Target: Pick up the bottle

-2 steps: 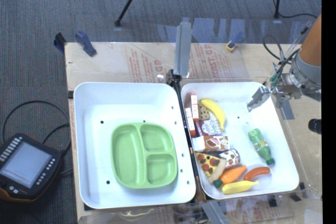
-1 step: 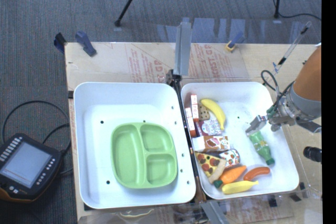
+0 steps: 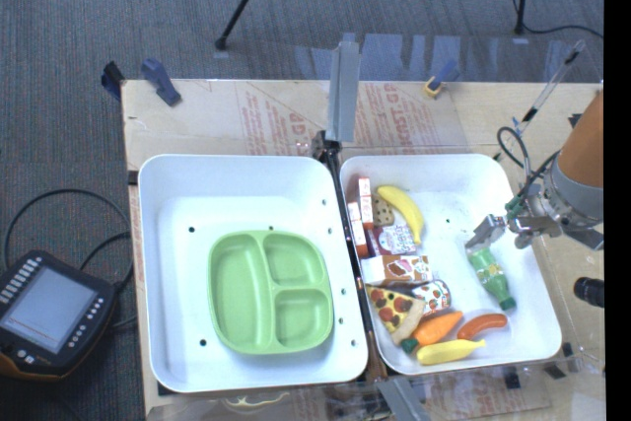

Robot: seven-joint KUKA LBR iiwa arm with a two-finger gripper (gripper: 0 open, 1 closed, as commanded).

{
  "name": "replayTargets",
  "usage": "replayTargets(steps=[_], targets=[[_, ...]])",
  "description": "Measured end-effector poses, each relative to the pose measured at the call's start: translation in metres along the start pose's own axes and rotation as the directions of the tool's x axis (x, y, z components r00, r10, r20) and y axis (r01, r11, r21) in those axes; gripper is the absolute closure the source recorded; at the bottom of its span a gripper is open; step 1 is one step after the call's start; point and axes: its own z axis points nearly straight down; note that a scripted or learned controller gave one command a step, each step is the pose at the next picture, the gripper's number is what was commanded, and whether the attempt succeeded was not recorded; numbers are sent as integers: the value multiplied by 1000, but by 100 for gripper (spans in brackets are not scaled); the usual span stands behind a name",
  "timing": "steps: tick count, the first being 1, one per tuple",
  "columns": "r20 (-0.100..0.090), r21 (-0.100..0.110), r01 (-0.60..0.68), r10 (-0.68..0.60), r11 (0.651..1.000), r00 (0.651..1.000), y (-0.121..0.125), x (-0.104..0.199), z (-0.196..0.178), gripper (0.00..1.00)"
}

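Bottle (image 3: 491, 277) lies ungrasped in right bin (image 3: 463, 175), pincer (image 3: 498, 230) just above it, opening unclear; pickup not done.

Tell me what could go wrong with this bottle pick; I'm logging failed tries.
1. The green bottle lies on its side close to the right bin's right wall, so the gripper may clip the wall or let the bottle roll.
2. The sausage and carrot sit just past the bottle's cap end and could get nudged.
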Motion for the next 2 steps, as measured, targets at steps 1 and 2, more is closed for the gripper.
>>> replayTargets(steps=[1,2], targets=[[-7,6,-87,87,996,996,5,-5,87,0],[-7,7,-91,91,996,996,4,-7,77,100]])
